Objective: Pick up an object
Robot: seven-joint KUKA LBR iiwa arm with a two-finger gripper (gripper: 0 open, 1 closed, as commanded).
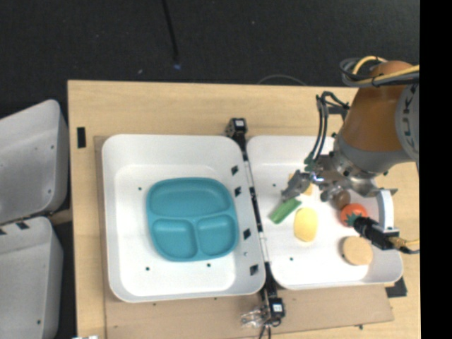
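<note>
A grey KUKA arm with an orange band above its wrist is reaching in from the right over the right-hand shallow white bin (282, 274), its two-finger gripper (302, 184) hanging low just above the upper end of a green stick-shaped object (285, 210). Whether the pincer is released or clenched cannot be told from this slanted overhead view, and nothing can be made out held in it. The green piece is lying tilted on the bin floor near the divider between the two bins, its lower end pointing toward the left-hand white bin (120, 274). A pale yellow rounded object (305, 225) is sitting just beside the green piece, to its right. An orange-red rounded object (353, 213) is lying partly under the wrist hardware, and a tan round disc (357, 251) is resting near the bin's lower right corner. A teal three-compartment plastic tray (191, 217) is sitting in the middle of the left bin.

The green stick looks like the likeliest target, being nearest the tool. A clean pick would probably call for centring over the stick's middle rather than its end, closing across its narrow width, and keeping clear of the yellow piece so it is not nudged or caught along with it
</note>
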